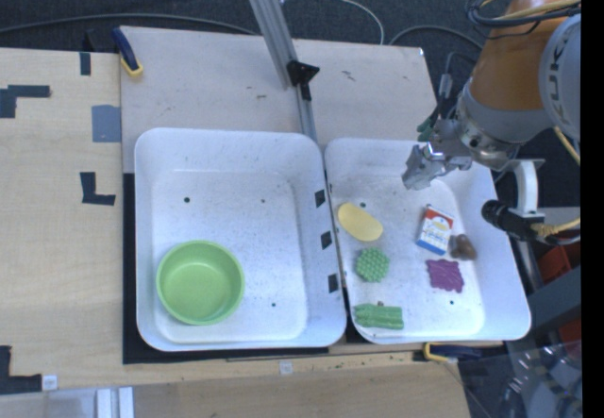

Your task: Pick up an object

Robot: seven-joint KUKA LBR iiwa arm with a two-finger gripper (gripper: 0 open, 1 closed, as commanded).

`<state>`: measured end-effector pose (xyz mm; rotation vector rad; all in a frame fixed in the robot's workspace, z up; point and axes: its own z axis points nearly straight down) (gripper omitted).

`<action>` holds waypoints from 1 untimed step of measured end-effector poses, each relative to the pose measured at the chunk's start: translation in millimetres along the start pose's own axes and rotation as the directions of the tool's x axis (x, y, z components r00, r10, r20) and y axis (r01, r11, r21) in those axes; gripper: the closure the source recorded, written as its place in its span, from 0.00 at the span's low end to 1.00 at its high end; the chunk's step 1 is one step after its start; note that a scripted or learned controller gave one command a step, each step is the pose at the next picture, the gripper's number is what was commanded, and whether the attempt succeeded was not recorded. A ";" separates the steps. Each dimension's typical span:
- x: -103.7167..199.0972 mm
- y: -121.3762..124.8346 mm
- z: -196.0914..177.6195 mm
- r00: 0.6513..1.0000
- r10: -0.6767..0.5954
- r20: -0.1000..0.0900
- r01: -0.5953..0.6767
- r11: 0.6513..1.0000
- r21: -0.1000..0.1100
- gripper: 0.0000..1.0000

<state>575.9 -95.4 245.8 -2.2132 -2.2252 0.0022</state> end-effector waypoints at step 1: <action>52.8 -12.9 -3.2 1.000 -0.001 0.000 0.001 1.000 0.000 1.00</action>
